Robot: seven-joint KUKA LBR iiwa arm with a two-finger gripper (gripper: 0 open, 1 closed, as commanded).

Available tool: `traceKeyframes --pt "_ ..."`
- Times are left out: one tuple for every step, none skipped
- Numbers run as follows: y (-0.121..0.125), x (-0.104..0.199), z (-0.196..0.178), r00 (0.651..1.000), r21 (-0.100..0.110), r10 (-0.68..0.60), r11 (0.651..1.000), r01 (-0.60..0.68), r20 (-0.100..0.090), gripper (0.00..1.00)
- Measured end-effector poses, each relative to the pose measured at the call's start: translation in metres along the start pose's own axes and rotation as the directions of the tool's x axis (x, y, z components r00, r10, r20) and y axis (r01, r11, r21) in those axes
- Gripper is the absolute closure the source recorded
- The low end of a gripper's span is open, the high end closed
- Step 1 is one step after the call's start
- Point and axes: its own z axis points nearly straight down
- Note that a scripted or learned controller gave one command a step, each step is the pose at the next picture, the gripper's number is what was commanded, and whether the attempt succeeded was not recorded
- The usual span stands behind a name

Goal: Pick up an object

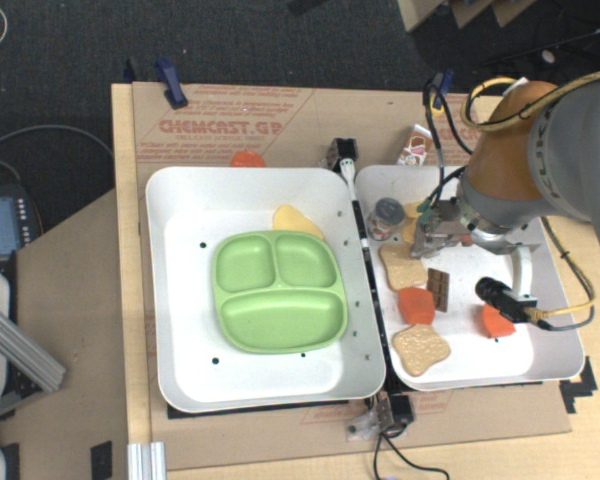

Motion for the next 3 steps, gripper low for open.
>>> traceKeyframes --pt "0.0 0.0 0.001 1.0 0.001 0.0 1.0 0.0 0.0 0.0" --pt "-0.078 -0.007 0.01 1.0 0.006 0.006 1.0 -0.006 -0.001 0.0" --pt "-0.106 -0.014 0.009 1.0 0.002 0.003 1.0 -0.003 0.0 0.0"
